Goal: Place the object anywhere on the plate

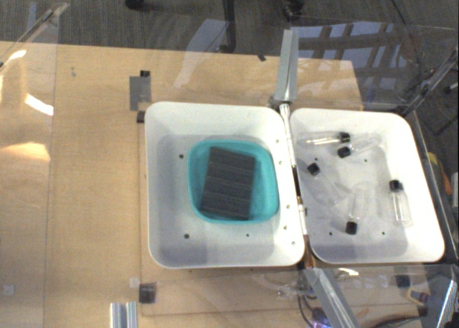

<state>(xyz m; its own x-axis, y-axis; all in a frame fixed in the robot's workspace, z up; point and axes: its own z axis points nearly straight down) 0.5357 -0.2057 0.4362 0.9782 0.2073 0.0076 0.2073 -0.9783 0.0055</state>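
- Since the block [229, 184] lies flat in the middle of the plate [196, 176], well inside its raised rim, we judge the placing done, provided the block is the object meant.
- The plate sits centred in the left bin [165, 204], the bin farther from the side the arm reaches in from; that leaves clear wall all round it.
- The right bin [373, 244], nearer the arm's side, holds scattered vials [396, 203] with black caps, lying loose and apart.
- We cannot tell the tool's state, wide or narrow.
- Both bins rest side by side on the worktop [79, 176].
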